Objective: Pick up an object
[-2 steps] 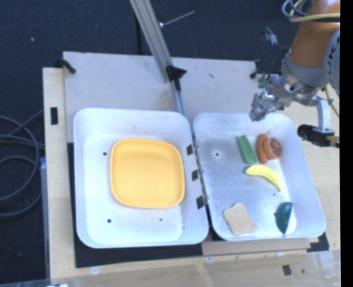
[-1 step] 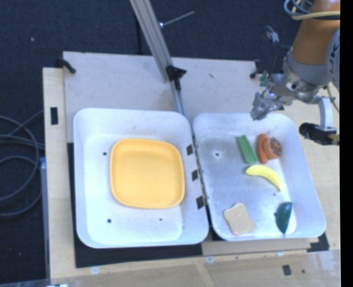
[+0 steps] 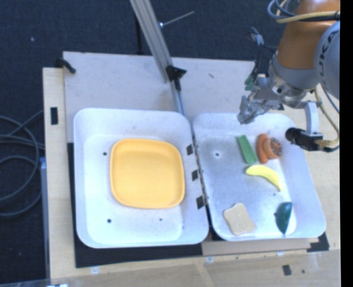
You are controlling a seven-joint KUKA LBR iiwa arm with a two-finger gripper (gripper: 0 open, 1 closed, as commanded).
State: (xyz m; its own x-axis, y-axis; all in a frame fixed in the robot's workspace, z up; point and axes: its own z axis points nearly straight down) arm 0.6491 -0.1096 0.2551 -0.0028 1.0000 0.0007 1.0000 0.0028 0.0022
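Note:
The right bin (image 3: 221,181) holds a green stick (image 3: 245,149), an orange hot dog (image 3: 266,148), a yellow banana (image 3: 264,175), a slice of bread (image 3: 240,219) and a teal piece (image 3: 283,214). My gripper (image 3: 248,113) hangs over the bin's far rim, above and slightly behind the green stick. I see nothing between its fingers. The grey arm with the orange band (image 3: 304,37) comes in from the upper right.
The left bin (image 3: 89,160) carries a yellow square plate (image 3: 147,173). A slanted metal pole (image 3: 154,31) rises from between the bins at the back. Black cables (image 3: 6,160) lie on the dark floor to the left of the bench.

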